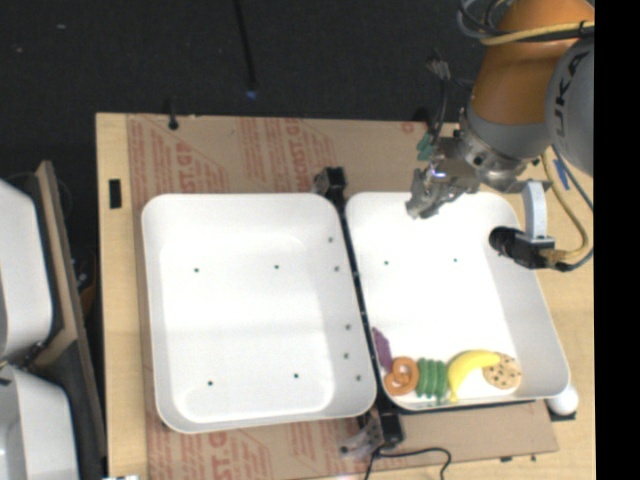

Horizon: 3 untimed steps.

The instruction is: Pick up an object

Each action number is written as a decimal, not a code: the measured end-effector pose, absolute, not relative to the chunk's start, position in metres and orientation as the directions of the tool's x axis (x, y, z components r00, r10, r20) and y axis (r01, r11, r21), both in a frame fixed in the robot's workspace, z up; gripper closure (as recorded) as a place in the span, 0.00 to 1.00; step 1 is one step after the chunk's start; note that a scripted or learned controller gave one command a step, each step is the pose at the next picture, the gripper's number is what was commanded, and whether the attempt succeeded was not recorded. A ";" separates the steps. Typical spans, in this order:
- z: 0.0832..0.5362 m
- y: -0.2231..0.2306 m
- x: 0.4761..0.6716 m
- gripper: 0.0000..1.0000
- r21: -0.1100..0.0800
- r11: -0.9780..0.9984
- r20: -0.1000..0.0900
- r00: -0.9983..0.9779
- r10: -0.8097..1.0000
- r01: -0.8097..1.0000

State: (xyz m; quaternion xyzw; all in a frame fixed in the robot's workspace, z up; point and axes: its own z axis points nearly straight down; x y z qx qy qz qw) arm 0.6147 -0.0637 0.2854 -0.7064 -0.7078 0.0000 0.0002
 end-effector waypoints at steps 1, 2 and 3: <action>0.285 -0.018 0.592 1.00 0.001 0.003 0.000 -0.003 1.000 1.000; 0.263 0.035 0.574 1.00 -0.001 0.003 0.001 -0.003 1.000 1.000; 0.262 0.083 0.550 1.00 0.000 0.004 0.001 -0.004 1.000 1.000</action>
